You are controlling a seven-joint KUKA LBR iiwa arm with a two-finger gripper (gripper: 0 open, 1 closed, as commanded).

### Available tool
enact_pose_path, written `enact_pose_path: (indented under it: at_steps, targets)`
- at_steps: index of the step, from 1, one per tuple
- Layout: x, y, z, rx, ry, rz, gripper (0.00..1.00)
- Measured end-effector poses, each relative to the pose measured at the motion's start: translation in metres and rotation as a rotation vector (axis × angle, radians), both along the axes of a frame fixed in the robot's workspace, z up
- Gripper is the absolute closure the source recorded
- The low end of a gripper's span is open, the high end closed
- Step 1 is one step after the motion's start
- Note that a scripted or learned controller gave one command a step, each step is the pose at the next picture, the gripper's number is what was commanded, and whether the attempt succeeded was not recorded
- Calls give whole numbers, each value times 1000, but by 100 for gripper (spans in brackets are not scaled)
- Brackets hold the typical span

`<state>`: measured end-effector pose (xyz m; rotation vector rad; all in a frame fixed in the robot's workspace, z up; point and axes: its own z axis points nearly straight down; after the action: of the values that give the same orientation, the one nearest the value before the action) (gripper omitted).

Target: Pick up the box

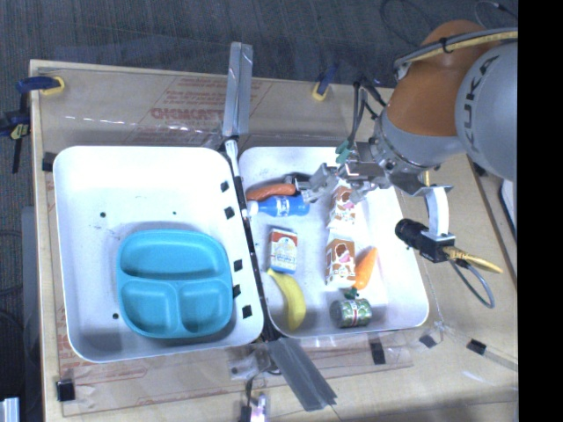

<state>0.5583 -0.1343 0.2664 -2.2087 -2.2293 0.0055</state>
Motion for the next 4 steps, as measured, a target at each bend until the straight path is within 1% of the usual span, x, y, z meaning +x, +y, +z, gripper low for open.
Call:
enact_pose_path:
  at_steps: [1,2,3,4]
  targets:
    - [48,20,-158,-1,-3,-212,0]
    - [34,25,-69,0,-2,-271,0]
    - [65,24,-67,0,-2,-241,0]
    - [65,23,-67,0,-2,-241,0]
